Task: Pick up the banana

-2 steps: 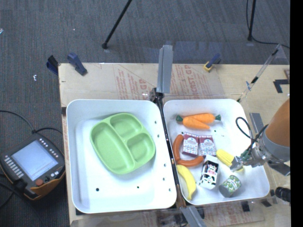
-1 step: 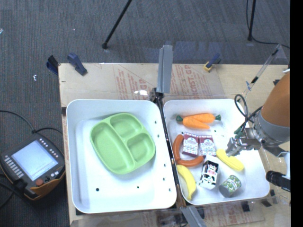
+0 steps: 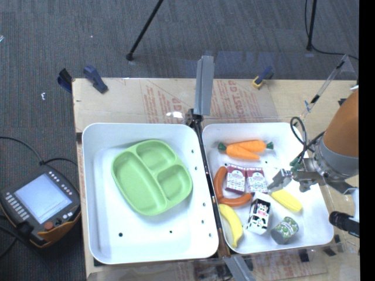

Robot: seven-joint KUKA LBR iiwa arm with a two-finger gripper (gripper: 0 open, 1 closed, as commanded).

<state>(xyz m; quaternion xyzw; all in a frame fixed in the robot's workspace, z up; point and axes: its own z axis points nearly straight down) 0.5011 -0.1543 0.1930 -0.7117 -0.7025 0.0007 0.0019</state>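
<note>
The banana [image 3: 231, 223] is seen lying untouched on the floor of the right bin [image 3: 304, 239], at its lower left, close beside the wall shared with the left bin [image 3: 99, 239]. It lies flat, curved, just below the sausage [image 3: 224, 196] and just left of the small cow-printed carton [image 3: 259, 214]. The claw [image 3: 280, 180] is placed near the middle right of the same bin, above the yellow block [image 3: 287, 200] and beside the two small red-labelled packets [image 3: 246, 179]. Nothing is seen held in it; whether it is spread wide or drawn narrow cannot be told from this view. The task is therefore judged to be at its start: the banana is not yet reached, and the whole of the approach, the grasp and the lift is left to be done. The claw is well apart from the banana, with the carton between them.

Also in the right bin are two carrots [image 3: 246, 149] at the top and a small green-topped can [image 3: 285, 229] near the lower edge. In the left bin a green divided plate [image 3: 152, 176] is set. Both bins are carried on a bench [image 3: 140, 98] covered with printed cardboard, with blue clamps [image 3: 95, 78] at its far edge. Around it a dark carpeted floor [image 3: 58, 28] is seen, with tripod legs [image 3: 149, 21] behind and a teach pendant [image 3: 40, 206] on the floor to the left.
</note>
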